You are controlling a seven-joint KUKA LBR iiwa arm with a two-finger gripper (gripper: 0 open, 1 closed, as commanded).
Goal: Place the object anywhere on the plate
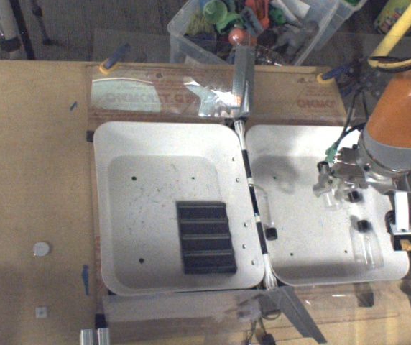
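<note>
Tool (333,184) above right bin (292,257); dark ridged plate (205,237) lengthwise near-far.

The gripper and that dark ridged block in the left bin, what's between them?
In the camera view: bare floor of the right bin, the divider between bins, then left-bin floor. Gripper; ridged block.

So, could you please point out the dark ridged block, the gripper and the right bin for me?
dark ridged block (205,237), camera view, middle of its ribbed top.
gripper (333,187), camera view, at its tip over the right bin.
right bin (299,261), camera view, bare floor near the front.
</note>
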